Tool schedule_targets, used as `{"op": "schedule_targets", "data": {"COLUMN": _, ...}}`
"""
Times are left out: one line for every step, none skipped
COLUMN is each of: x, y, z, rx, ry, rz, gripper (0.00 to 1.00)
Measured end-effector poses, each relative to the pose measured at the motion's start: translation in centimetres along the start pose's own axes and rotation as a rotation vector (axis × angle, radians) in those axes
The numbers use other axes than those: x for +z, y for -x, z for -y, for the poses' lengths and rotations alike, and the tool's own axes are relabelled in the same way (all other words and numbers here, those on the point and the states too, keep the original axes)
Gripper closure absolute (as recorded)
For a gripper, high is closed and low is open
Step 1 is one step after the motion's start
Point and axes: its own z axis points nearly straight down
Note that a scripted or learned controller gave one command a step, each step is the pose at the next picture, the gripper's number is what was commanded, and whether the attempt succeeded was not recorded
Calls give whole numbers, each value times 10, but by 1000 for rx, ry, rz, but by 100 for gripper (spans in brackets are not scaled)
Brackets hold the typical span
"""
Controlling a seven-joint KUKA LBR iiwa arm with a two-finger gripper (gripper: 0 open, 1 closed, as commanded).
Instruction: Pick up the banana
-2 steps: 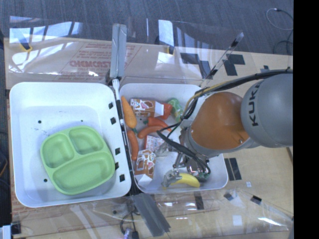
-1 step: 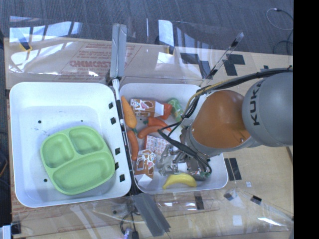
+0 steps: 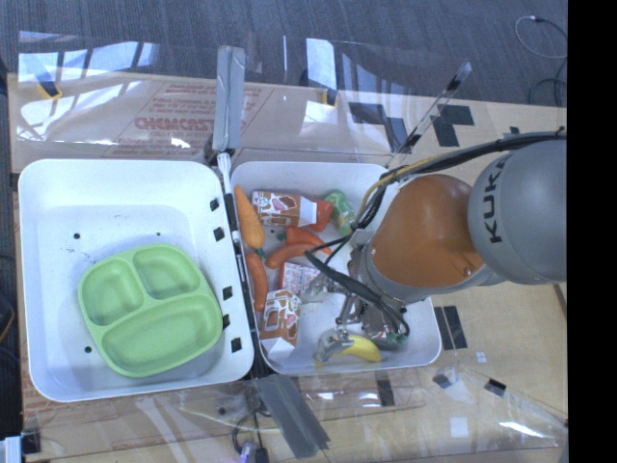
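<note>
The banana is lying at the near edge of the right bin, yellow, curved, smooth-skinned. The end effector is sitting right over its left end, metal parts touching or nearly so; whether it is spread or clamped on the fruit, I cannot tell. Judgement: the reach is done, the grip is unconfirmed, the lift is left.

Around it, glossy printed packets and slim orange carrots are crowding the bin's left half. In the left bin, a matte green divided plate is resting. Both bins are hard white plastic on the wooden surface.
</note>
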Motion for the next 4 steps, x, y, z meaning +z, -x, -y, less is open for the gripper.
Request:
{"op": "schedule_targets", "data": {"x": -7, "y": 0, "z": -1, "rx": -2, "ry": 2, "rz": -4, "gripper": 100}}
{"op": "schedule_targets", "data": {"x": 1, "y": 16, "z": 71, "rx": -141, "ry": -2, "rz": 3, "gripper": 100}}
{"op": "schedule_targets", "data": {"x": 1, "y": 16, "z": 71, "rx": -141, "ry": -2, "rz": 2, "gripper": 0}}
{"op": "schedule_targets", "data": {"x": 9, "y": 7, "z": 13, "rx": -343, "ry": 0, "rz": -2, "gripper": 0}}
